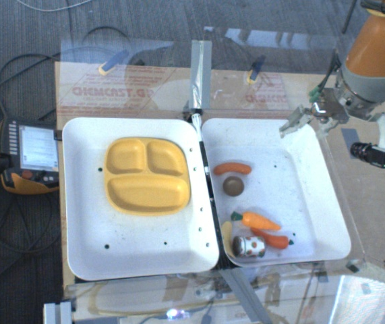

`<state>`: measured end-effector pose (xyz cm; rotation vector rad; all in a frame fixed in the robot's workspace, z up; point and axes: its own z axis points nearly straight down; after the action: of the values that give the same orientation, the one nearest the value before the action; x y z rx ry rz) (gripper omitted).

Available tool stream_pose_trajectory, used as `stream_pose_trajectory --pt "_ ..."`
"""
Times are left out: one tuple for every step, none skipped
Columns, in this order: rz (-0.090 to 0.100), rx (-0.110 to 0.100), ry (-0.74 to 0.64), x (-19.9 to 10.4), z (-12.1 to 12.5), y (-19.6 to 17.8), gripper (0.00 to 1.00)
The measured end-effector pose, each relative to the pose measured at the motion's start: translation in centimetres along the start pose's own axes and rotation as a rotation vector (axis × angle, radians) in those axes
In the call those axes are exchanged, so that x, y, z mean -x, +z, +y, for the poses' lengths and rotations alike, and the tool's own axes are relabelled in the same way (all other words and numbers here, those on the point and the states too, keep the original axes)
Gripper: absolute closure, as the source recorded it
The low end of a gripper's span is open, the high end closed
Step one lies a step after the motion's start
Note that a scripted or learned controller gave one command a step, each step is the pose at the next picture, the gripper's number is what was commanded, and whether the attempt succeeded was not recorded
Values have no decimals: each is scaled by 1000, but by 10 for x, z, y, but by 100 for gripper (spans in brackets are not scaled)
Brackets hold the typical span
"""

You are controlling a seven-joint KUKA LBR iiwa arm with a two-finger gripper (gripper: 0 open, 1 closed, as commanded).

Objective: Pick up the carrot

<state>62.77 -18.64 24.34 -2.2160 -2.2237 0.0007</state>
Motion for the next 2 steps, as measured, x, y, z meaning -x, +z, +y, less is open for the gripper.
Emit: stream_pose_trajectory --pt "-1 -1 -81 -46 -53 68 0" --pt "-2 5 -91 -86 -92 150 0"
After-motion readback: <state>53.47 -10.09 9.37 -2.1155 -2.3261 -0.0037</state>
